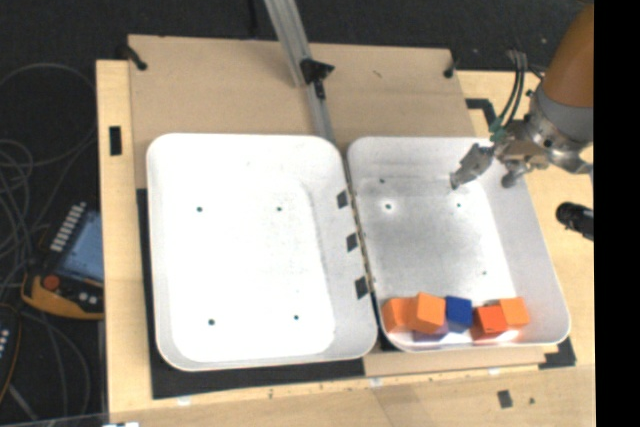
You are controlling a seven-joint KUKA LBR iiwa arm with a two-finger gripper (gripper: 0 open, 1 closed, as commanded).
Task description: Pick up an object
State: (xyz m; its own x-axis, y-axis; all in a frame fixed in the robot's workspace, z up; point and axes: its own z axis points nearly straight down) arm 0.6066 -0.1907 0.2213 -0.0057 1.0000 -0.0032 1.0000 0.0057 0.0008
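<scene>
Several small blocks lie in a row along the near wall of the right bin (440, 225): an orange pair (415, 312), a blue block (458, 311) and another orange pair (500, 316). My gripper (487, 175) hangs over the far right part of this bin, well behind the blocks. Its fingers (466, 168) are spread apart and open, with nothing between them.
The left bin (245, 245) lies beside the right one, with small black clips along the shared edge. A slanted metal rail (285, 10) rises from the back of the bench. Cables and a handheld pendant (70, 260) lie off the bench at the left.
</scene>
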